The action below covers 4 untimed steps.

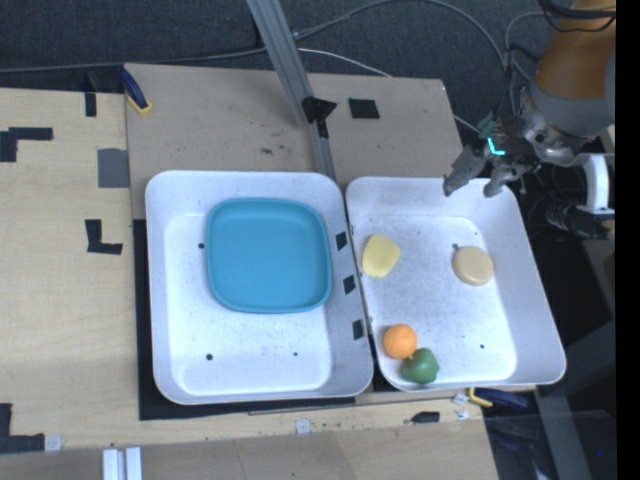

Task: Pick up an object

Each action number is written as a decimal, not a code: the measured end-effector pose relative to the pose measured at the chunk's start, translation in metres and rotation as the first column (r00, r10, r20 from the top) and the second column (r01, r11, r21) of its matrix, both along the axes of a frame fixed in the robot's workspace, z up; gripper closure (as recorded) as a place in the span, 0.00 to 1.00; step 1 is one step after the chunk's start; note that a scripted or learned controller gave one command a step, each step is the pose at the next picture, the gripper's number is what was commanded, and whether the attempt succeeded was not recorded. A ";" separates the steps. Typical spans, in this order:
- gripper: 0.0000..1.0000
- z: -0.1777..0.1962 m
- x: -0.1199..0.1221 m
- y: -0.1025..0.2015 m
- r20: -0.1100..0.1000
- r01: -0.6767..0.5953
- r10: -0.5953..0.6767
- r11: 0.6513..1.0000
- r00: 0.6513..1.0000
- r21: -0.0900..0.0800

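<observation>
Four items are lying in the right bin [520, 268]: yellow piece [380, 255], beige ball [473, 265], orange [400, 341], and green piece [420, 366] partly overlapping it. Hand [476, 181] is hovering spread, holding nothing, over the bin's far rim.

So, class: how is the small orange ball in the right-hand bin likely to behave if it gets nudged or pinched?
The orange ball looks round and smooth, so a nudge would probably set it rolling. It rests against the green object, which may block it that way. Pinched off-centre, such a curved surface could well squirt out of the end effector.
</observation>
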<state>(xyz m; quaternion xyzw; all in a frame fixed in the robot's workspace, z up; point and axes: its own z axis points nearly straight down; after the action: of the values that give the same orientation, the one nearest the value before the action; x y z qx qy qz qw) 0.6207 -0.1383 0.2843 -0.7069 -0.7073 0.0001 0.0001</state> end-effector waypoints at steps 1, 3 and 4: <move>0.00 0.000 0.000 0.000 0.000 0.000 0.000 1.000 1.000 0.000; 0.00 -0.097 -0.008 -0.005 -0.004 0.000 0.000 1.000 1.000 0.001; 0.00 -0.160 -0.014 -0.001 -0.006 0.000 0.000 1.000 1.000 0.001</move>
<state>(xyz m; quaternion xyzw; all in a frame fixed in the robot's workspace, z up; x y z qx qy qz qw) 0.6070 -0.1397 0.1245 -0.7069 -0.7073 0.0018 0.0026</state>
